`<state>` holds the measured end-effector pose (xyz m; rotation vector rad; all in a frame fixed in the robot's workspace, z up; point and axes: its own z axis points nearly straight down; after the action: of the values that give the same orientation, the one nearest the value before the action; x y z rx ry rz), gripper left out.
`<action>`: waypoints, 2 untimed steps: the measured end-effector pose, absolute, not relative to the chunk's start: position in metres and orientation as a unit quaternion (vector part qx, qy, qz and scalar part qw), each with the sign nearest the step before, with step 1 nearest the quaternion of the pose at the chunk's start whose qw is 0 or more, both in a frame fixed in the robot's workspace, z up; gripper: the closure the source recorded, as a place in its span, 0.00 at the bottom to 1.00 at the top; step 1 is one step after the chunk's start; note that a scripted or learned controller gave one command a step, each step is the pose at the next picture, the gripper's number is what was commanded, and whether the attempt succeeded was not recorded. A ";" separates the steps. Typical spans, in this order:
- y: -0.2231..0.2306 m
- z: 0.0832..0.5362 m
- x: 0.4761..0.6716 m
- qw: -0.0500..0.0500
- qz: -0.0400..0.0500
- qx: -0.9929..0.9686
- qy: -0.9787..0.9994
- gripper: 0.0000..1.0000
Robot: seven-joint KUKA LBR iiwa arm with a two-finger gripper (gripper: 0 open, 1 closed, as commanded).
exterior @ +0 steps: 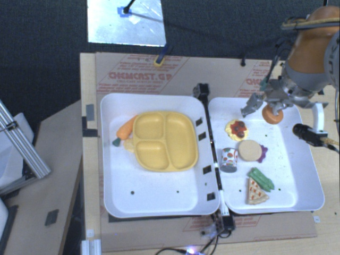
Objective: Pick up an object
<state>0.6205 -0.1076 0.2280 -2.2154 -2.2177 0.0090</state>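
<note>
Nothing is lifted yet; the pick looks barely begun. The claw hangs over the far edge of the right bin, fingers apart and clamped on nothing. One finger reaches toward the far left corner; the other sits just above an orange ball, possibly touching it.

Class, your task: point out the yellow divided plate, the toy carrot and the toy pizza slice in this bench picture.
yellow divided plate (162, 141): camera view, on its central ridge, left bin.
toy carrot (126, 127): camera view, on its orange body, beside the plate's left rim.
toy pizza slice (256, 192): camera view, on its middle, right bin.
</note>
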 end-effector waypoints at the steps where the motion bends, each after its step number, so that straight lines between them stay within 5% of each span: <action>1: -0.108 0.234 0.623 -0.001 0.000 -0.706 -0.708 0.00; 2: -0.117 0.187 0.622 0.001 0.001 -0.707 -0.707 0.00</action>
<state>0.6222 -0.1165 0.1870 -2.2200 -2.2211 0.0020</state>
